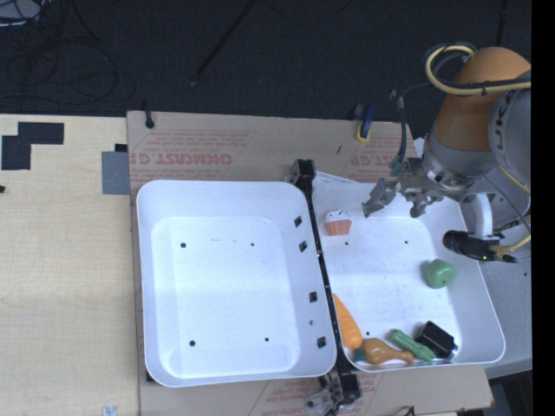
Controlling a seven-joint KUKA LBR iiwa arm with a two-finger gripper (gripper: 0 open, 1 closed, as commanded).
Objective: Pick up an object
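Fingers (401, 199) are spread apart with nothing between them, up over the back edge of the right bin (486, 315).

They hang from the grey arm (473, 137) with the orange band, which comes in from the right. Things to pick up all lie in the right bin: a small pink and white cupcake toy (337, 224) sits near the back by the middle divider, just left of the fingers and apart from them. A green ball (440, 273) rests near the right side. At the front edge lie an orange carrot (347, 321), an orange-brown toy (384, 351), a green stick toy (411, 345) and a black block (436, 338), close together. Both bins, left bin (165, 206) too, sit on brown cardboard (225, 146) on the surface.
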